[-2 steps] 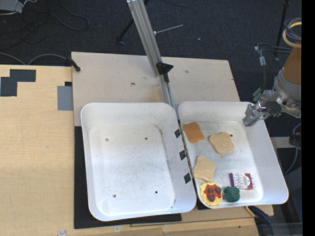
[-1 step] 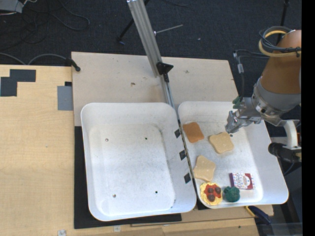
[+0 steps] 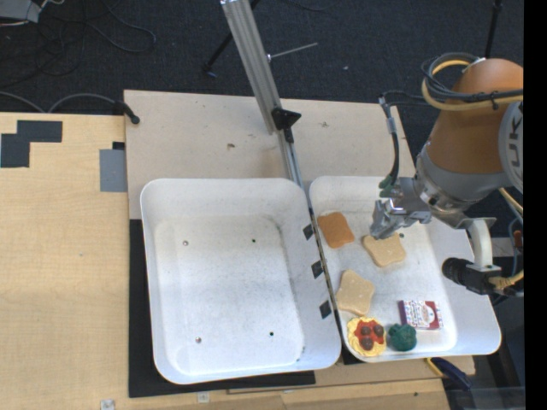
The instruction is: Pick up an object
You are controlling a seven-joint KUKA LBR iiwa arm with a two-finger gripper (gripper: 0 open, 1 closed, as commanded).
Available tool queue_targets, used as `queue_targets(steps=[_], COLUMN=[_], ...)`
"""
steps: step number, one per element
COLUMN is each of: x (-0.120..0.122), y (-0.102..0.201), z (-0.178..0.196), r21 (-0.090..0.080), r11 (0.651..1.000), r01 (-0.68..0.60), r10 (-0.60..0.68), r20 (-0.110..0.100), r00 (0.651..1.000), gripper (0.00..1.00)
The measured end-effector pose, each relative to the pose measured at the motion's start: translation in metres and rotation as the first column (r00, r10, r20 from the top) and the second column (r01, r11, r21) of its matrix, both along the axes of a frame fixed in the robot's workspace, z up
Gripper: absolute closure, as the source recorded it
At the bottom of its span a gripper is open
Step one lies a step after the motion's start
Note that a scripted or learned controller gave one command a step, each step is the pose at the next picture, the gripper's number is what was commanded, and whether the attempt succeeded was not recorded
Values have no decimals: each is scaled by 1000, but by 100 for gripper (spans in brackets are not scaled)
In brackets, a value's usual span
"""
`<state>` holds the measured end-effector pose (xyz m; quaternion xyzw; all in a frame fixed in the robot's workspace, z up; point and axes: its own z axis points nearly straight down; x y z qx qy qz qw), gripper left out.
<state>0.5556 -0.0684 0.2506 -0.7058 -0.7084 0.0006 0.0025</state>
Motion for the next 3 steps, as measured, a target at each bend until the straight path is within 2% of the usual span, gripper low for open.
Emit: queue_targets(steps=[3], x=[-37], y=[142], z=[-29], r21=[-1], r11=[1000], r01=[0], r10=[0], r20=[-2], r00=[1000], gripper=[100])
